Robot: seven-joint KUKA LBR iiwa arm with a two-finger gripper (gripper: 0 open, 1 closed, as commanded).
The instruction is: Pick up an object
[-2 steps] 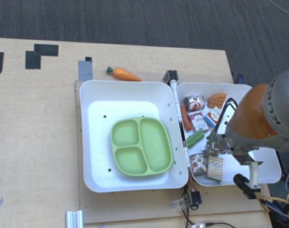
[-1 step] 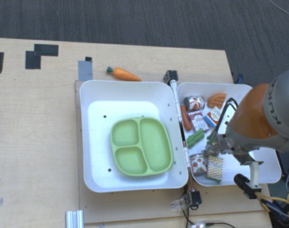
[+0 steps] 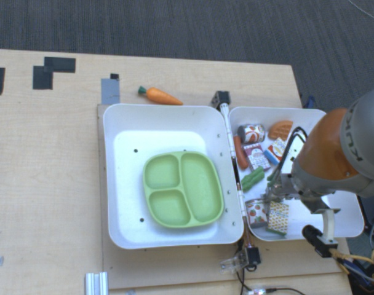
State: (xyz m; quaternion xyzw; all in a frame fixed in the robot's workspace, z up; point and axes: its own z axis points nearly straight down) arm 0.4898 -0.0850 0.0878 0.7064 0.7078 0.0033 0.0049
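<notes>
Clutter worried me: the gripper [image 3: 275,194] hung over packets [image 3: 268,216] crowded in the right bin [image 3: 353,225], touching. I couldn't tell its grip state, and I judged it might snag two or slip.

Two white bins stand side by side on a wooden bench [image 3: 45,165]. The left bin [image 3: 122,128] holds a green plate with three compartments [image 3: 183,189], lying flat. The right bin [image 3: 350,223] holds many small things: a can [image 3: 251,133], a bread roll [image 3: 280,129], a red sausage [image 3: 240,153], a green pepper [image 3: 253,179] and some small packets [image 3: 256,212]. The grey arm with the orange band [image 3: 325,152] reaches in from the right, and its gripper [image 3: 274,192] is low over the packets near the front of the right bin. A toy carrot [image 3: 161,96] lies on the bench just behind the left bin.
</notes>
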